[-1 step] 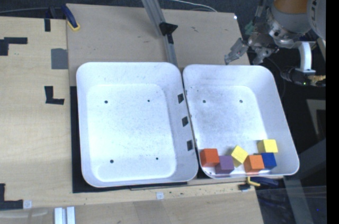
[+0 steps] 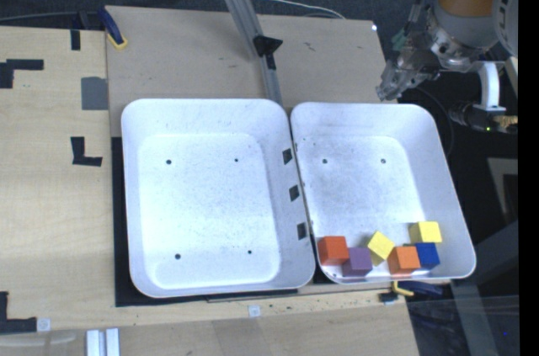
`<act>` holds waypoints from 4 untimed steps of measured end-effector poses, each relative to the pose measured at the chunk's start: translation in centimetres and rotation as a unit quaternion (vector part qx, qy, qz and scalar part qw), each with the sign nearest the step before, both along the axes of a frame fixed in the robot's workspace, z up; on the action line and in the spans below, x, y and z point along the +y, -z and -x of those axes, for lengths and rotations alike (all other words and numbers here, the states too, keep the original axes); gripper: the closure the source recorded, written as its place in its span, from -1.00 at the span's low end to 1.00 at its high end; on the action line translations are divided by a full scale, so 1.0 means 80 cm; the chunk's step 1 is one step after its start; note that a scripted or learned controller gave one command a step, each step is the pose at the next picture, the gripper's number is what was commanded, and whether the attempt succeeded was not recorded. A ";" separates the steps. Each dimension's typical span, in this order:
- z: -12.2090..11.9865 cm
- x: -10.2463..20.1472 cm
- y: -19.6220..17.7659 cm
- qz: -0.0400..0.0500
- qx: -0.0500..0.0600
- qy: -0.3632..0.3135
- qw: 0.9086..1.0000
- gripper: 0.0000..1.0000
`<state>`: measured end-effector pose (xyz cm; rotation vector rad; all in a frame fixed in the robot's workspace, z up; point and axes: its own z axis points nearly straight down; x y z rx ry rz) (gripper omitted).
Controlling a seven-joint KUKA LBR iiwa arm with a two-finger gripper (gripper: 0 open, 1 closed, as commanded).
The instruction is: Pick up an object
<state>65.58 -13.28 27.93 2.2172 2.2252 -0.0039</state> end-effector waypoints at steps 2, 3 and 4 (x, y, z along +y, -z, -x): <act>0.135 0.122 0.054 -0.002 0.004 0.000 1.000 1.00; 0.166 0.262 0.091 -0.002 0.002 -0.002 1.000 1.00; 0.164 0.257 0.090 -0.001 0.001 0.001 1.000 -1.00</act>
